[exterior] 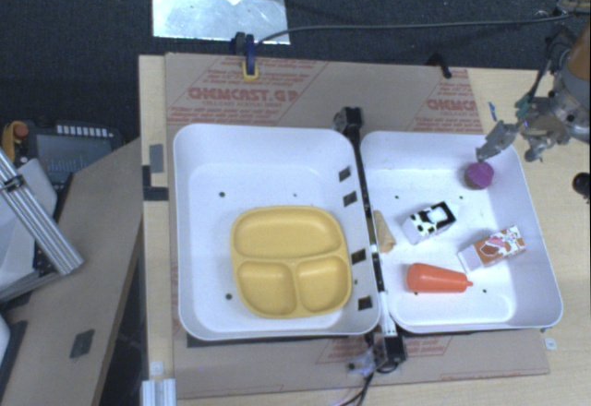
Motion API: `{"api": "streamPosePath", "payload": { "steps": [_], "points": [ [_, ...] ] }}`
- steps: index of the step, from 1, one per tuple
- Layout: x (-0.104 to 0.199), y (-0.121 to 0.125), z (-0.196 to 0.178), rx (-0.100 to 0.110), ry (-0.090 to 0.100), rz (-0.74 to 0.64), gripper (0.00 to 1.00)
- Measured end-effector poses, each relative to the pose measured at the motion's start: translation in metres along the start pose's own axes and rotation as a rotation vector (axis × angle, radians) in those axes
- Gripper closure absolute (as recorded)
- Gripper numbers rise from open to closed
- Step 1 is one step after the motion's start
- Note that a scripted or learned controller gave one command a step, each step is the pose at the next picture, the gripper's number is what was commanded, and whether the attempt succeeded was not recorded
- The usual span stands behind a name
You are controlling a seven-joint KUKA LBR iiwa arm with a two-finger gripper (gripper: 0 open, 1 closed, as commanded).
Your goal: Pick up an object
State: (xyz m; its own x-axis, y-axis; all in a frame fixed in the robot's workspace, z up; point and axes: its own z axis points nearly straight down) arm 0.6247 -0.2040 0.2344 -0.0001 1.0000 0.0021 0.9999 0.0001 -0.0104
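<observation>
Purple ball [478,175] near right bin [536,210] far wall, gripper [512,146] just above it, fingers spread, nothing pinched, I see.

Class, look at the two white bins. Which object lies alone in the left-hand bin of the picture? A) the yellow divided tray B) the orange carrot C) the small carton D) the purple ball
A: the yellow divided tray lies in the left bin, while the other items lie in the right bin.
</observation>
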Motion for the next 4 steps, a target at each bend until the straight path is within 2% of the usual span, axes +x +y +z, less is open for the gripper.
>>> {"api": "streamPosePath", "payload": {
  "steps": [1, 3, 4],
  "points": [
    [0.001, 0.003, -0.008, -0.012, -0.003, -0.003, 0.0],
    [0.011, -0.002, 0.107, -0.009, -0.001, -0.005, 0.0],
    [0.011, -0.001, 0.151, -0.01, -0.002, -0.005, 0.0]
  ]
}}
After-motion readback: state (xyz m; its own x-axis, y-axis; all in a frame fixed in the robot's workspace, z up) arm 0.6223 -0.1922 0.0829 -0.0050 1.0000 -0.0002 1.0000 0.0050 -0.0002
